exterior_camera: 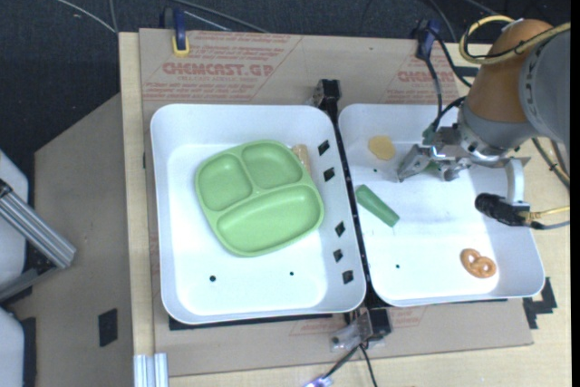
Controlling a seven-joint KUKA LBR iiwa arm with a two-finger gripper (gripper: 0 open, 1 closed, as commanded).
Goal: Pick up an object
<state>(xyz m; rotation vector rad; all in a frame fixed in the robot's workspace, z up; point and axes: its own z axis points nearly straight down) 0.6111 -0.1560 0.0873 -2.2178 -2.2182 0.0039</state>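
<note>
A green divided plate [260, 197] lies in the left bin [172, 222]. Right of the plate, in the right bin [517, 281], lie a green block [377, 205], a yellow disc [381, 147] and a pretzel [478, 264]. The gripper [419, 162] hovers beside the disc, jaws spread, pinching nothing.

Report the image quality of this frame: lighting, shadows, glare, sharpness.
Camera view: even, soft lighting; the white bins look bright but keep their detail; the green plate and green block cast only faint shadows; the gripper is slightly soft; the pretzel is small but legible.
</note>
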